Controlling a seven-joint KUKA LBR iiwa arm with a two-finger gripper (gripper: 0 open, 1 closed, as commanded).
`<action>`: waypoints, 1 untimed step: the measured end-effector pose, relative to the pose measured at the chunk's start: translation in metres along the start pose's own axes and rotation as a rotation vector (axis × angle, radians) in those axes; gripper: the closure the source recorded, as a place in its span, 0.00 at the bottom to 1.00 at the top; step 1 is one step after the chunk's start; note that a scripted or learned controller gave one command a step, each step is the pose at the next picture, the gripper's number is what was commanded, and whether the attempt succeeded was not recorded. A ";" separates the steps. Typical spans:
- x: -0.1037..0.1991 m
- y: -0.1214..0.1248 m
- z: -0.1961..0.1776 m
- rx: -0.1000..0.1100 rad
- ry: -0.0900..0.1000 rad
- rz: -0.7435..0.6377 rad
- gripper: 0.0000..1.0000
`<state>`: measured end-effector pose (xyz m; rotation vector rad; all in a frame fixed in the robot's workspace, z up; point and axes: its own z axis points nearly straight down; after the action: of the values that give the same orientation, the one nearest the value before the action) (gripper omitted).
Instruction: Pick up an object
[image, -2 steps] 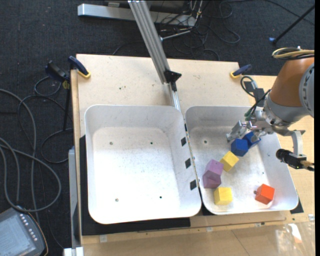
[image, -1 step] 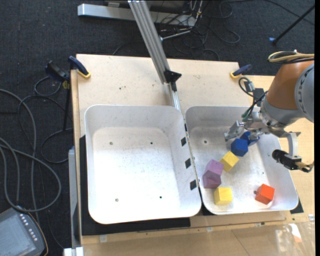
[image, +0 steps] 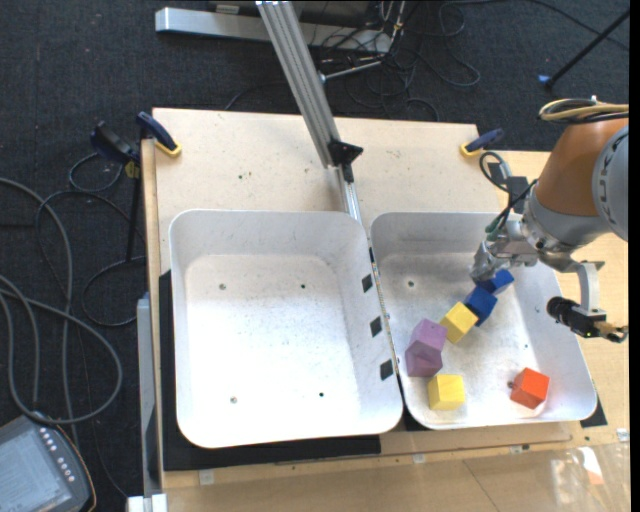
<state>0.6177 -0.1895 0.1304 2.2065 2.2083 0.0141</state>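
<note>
Blue block (image: 484, 299) in right bin (image: 430, 235), just under gripper (image: 490, 268), touching yellow block (image: 461, 320).
Could not tell jaw state; best descended squarely, clear of yellow neighbour, before closing.

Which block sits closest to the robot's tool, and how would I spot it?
Look in the right bin, just under the tool. The blue block lies there, touching a yellow block. It is the bin's one blue piece.
</note>
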 end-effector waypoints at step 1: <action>-0.007 0.001 -0.045 0.014 0.005 0.001 1.00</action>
<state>0.6182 -0.1961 0.1758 2.2168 2.2167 0.0038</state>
